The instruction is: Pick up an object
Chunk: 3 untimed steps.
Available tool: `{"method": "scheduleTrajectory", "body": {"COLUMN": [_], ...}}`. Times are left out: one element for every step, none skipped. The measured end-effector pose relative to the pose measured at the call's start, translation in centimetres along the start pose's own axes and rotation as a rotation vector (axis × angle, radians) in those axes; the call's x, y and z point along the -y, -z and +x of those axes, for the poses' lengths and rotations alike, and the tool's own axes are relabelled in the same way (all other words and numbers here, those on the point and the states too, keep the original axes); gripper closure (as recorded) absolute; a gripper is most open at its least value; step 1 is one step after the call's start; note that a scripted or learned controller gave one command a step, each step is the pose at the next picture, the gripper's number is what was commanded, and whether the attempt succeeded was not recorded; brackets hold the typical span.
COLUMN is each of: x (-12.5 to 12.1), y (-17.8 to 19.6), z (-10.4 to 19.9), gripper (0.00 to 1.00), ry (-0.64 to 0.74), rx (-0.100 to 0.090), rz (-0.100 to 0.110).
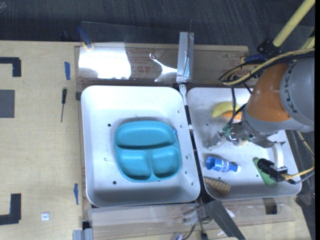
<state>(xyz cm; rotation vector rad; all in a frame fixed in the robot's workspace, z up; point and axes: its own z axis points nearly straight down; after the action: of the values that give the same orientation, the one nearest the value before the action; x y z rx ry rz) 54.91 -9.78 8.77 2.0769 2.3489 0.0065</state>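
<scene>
2 shallow white bins sit side by side on a pale wooden worktop (35, 149). The grey robot arm with an orange band (270, 101) reaches in from the right of the camera view. Its metal fingers (215, 140) are low over the right-hand white bin (202, 109), close to that bin's left wall. I cannot tell whether they are spread or closed, and nothing can be seen gripped between them.

All the loose objects in this bin lie apart from the fingers. Up the view from them, near the far wall, is a yellow curved banana-shaped object (222, 109). A small orange piece (236, 116) sits just beside it, partly hidden by the arm. Down the view from the fingers, a small blue and white bottle (222, 165) lies on its side. Further down, against the near wall, lies a brown bristly brush-like object (217, 185). Down and to the right is a green stick-shaped object (260, 164).

To the left of the fingers, across the dividing walls, the left-hand white bin (95, 134) holds a teal plastic plate with 3 compartments (146, 150). It lies flat near the middle of that bin.
</scene>
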Motion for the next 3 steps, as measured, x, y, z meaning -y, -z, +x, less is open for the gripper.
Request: {"method": "scheduleTrajectory", "body": {"x": [-7.3,-2.1,-4.4], "y": [-0.2,4.3,0.1], "z": [-3.7,-10.3,-11.1], "gripper": [0.00,0.00,0.00], "ry": [-0.245,-0.236,-0.264], "rx": [0.000,0.003,-0.014], "rz": [0.004,0.004,-0.001]}}
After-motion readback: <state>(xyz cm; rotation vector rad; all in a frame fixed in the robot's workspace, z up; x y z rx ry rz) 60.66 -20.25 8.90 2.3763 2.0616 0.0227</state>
